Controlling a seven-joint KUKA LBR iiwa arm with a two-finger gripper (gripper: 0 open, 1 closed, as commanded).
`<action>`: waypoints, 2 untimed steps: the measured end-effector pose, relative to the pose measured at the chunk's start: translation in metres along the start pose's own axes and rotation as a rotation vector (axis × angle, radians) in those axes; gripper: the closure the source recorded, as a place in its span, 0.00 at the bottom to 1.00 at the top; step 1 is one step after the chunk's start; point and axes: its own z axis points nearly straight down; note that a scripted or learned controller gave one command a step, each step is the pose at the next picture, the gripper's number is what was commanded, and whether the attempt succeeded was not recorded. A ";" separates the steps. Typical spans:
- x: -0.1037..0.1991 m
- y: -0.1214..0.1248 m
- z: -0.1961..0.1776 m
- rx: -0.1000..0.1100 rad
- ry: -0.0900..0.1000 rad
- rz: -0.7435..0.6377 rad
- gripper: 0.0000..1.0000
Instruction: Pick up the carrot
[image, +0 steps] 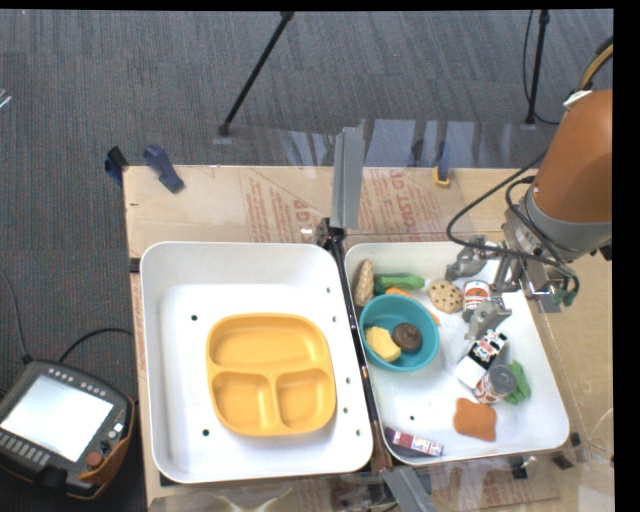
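Cardboard sheeting covers the bench under two shallow white bins, and the arm reaches in from the right over the right bin. Its gripper hangs low above the clutter in that bin, fingers slightly parted and closed on nothing. Just below the fingertips lie a small black-and-white carton and a can beside a scrap of green; a red-labelled can sits just behind them, and a speckled cookie rests left of that.

The carrot, judged by a sliver of orange, lies wedged between the rim of a teal bowl and a green vegetable near the bin's back wall, largely hidden; its full shape cannot be made out. The bowl holds a yellow piece and a brown piece. A pale potato-like item leans by the dividing wall. An orange slab and a dark red bar sit toward the front edge.

Open room is scarce around the carrot: bowl, green vegetable and potato crowd it on three sides, so a descent from above with narrow fingers looks the likeliest approach, and the gripper must first travel left past the cookie. The left bin carries a yellow divided tray.
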 end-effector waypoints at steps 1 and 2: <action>-0.028 0.072 0.075 -0.004 0.008 -0.054 0.00; 0.021 0.011 0.146 0.000 0.001 0.371 0.00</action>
